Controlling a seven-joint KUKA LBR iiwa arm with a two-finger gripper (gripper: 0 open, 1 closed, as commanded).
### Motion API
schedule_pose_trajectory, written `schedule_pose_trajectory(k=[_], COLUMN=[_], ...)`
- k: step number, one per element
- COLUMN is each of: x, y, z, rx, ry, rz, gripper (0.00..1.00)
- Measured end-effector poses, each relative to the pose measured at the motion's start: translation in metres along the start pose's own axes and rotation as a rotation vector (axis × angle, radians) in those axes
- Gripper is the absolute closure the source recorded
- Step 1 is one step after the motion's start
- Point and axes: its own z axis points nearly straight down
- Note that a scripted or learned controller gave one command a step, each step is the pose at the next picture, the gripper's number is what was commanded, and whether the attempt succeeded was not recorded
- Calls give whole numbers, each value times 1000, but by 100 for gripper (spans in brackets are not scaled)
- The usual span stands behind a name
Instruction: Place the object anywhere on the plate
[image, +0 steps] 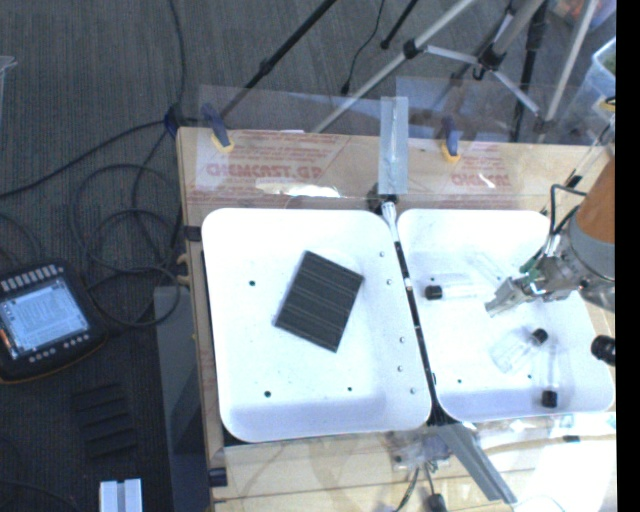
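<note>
The plate (320, 300) is a dark ribbed rectangle lying tilted in the middle of the left bin (240, 400). The objects are small clear vials with black caps, all in the right bin (470, 400). One vial (447, 291) lies near that bin's left wall. Another vial (515, 347) lies in the middle, and a third (549, 385) is near the front right. My gripper (503, 298) hangs low over the right bin, pointing left, between the first two vials. Nothing shows between its tips.
A faint clear piece (487, 265) lies behind the gripper in the right bin. The ridge where the bins meet (410, 320) separates the gripper from the plate. A metal post (393, 150) stands behind the bins.
</note>
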Motion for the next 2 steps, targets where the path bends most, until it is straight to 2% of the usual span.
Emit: schedule_pose_trajectory(k=[1,2], x=[61,77], y=[36,66], z=[39,88], rx=[6,-6], ry=[1,-15], rz=[338,225], gripper=[100,100])
